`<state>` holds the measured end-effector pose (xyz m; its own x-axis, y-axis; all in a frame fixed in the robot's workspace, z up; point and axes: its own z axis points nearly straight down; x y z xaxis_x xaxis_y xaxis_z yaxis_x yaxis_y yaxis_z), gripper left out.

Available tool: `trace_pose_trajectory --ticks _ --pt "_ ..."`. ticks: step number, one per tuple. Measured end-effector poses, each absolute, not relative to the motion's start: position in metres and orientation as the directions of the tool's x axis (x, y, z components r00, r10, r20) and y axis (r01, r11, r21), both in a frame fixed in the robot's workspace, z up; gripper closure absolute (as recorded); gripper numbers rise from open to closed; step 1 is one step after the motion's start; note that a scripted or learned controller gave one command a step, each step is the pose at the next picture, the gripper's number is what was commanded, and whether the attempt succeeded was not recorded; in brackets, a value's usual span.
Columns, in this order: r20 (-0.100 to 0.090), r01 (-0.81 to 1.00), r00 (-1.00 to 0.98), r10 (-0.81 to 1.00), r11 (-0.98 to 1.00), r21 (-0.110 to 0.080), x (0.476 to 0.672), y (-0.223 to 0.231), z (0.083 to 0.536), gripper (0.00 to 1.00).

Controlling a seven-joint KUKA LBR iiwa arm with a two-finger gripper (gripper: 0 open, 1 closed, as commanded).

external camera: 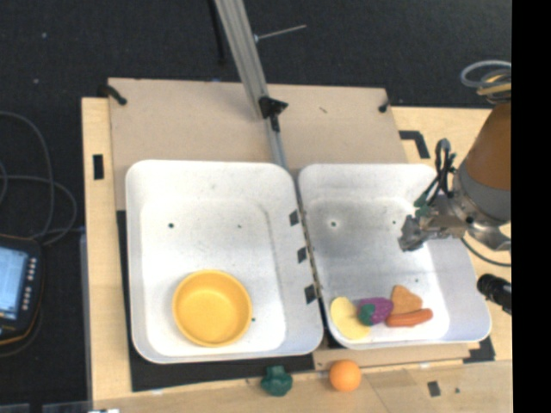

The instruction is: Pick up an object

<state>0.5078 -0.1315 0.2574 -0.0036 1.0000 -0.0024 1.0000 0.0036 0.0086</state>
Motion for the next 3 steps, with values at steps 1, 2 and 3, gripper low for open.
trace_pose_trajectory --ticks 1,2,3 --pt "0.0 1.0 -0.007 1.0 0.007 0.003 0.532 -0.094 0.26 1.0" --pt "-0.001 1.0 -0.005 1.0 0.005 0.001 0.557 -0.059 0.25 1.0" --pt "0.0 1.0 -0.005 1.0 0.005 0.001 0.591 -0.013 0.239 1.0"
